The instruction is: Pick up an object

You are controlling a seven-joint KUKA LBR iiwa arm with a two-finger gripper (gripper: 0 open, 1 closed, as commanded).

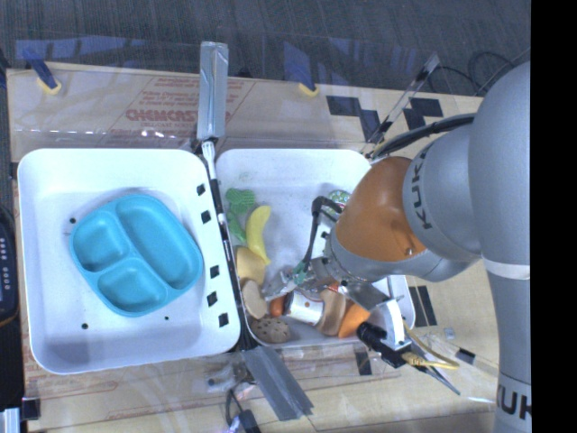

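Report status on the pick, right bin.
Gripper low in the right bin, fingers hidden under the wrist. Banana loose beside it, nothing seen gripped. Toy pile crowds the near corner.

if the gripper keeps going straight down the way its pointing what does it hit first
Most likely the pile of toy food at the near end of the right bin. The gripper sits right over it, near the white cylinder. Depth is unclear from this view, so which piece comes first is uncertain.

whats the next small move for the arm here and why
Probably a short straight descent: the gripper sits low over the toy pile in the right bin, beside the banana. Its wrist hides the tips, so a grasp isn't confirmed.
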